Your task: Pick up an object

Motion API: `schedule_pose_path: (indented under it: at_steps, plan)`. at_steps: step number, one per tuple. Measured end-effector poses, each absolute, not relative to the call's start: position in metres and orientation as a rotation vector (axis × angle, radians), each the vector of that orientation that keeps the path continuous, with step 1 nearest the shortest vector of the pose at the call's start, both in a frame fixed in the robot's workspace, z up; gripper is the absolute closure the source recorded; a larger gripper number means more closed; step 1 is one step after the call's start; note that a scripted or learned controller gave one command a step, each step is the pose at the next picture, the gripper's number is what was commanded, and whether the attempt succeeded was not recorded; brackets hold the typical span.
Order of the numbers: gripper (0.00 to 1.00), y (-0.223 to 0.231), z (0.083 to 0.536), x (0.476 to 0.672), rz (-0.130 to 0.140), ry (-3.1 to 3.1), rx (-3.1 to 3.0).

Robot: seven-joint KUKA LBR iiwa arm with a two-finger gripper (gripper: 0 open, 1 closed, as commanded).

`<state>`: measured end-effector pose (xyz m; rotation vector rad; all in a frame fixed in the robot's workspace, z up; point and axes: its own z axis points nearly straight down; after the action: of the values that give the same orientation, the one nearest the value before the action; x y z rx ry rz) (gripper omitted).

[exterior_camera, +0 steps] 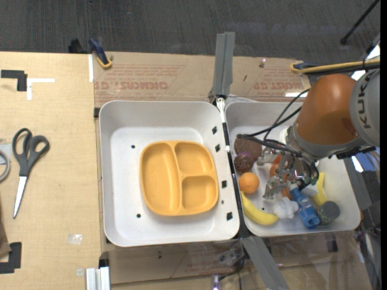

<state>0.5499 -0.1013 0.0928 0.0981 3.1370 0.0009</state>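
My gripper (277, 183) hangs low inside the right bin (344, 225), below the orange band of the arm. Its metal fingers point down among the objects, just right of an orange ball (248, 182) and above a white crumpled item (284, 208). A banana (258, 213) lies at the bin's front left. A dark purple fruit (244, 161) sits beside a brown object (247, 144) at the left wall. A blue bottle (305, 209), a grey round piece (329, 210) and a yellow piece (320, 188) lie to the right. Nothing shows clearly between the fingers.
The left bin (115, 162) holds a yellow three-compartment plate (179, 177). Scissors (25, 156) lie on the bench far left. A grey divider bar (222, 65) rises behind the bins, with cardboard along the back. Cables trail from the wrist over the right bin.
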Motion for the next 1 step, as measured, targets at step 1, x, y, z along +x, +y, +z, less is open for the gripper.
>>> schedule_pose_path:
  at_steps: [1]
  plan:
    - [0.00, -0.1036, 0.0940, 0.5734, 0.000, 3.126, 0.237]
